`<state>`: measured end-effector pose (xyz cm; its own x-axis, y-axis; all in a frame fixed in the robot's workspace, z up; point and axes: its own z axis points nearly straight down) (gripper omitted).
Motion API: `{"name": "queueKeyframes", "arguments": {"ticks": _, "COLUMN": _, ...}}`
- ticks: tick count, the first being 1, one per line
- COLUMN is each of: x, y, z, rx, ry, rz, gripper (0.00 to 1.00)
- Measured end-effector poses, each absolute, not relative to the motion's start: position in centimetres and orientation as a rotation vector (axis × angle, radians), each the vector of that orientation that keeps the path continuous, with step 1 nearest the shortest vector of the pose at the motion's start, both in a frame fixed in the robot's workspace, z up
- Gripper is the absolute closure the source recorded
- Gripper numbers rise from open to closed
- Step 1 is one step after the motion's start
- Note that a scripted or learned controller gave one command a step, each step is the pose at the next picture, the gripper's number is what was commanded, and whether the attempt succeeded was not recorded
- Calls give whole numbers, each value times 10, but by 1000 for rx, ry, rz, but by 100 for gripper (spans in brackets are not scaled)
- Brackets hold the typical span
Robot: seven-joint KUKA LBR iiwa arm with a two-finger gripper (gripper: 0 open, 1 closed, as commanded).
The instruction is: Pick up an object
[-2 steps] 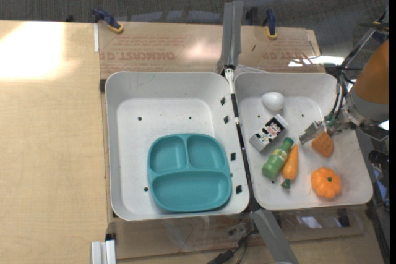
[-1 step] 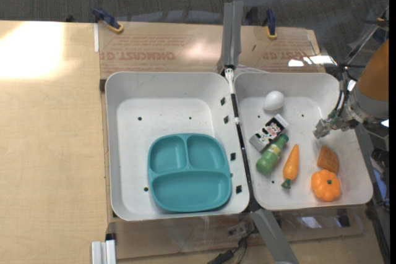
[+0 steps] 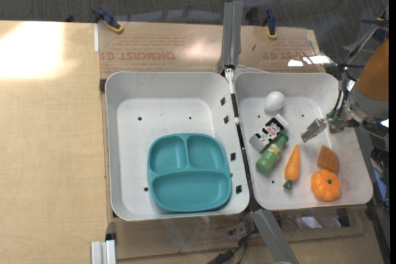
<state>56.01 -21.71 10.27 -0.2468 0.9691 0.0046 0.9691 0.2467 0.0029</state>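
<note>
- Step in hand: the approach. The gripper (image 3: 314, 129) is hanging over the right part of the right bin (image 3: 297, 86), with nothing showing between its fingers; no object appears to be picked yet.
- End effector: whether it is standing apart or together cannot be told at this size.
- Candidate objects, all lying in the right bin: a white egg (image 3: 274, 100) at the far side; a small black-and-white carton (image 3: 270, 131) touching a green bottle (image 3: 271, 155); a toy carrot (image 3: 292, 166) just right of the bottle; an orange wedge-shaped piece (image 3: 328, 159) and a small pumpkin (image 3: 325, 185) at the near right.
- Next move, as a judgement: the gripper is needing to centre over one object, likely the nearby orange piece or the carrot, and descend around it.
- The left bin (image 3: 124, 96) is holding a teal divided plate (image 3: 189, 172), lying flat toward its near side.
</note>
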Motion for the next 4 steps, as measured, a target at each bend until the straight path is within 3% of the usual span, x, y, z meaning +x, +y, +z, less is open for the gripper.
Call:
{"name": "queueKeyframes", "arguments": {"ticks": 2, "x": 479, "y": -217, "z": 92, "rx": -1879, "ry": -2512, "rz": -8, "gripper": 0}}
{"name": "queueKeyframes", "arguments": {"ticks": 3, "x": 480, "y": -220, "z": 101, "rx": -1889, "ry": -2513, "rz": -5, "gripper": 100}}
{"name": "queueKeyframes", "arguments": {"ticks": 4, "x": 478, "y": -163, "z": 178, "rx": -2205, "ry": -2239, "rz": 1, "gripper": 100}}
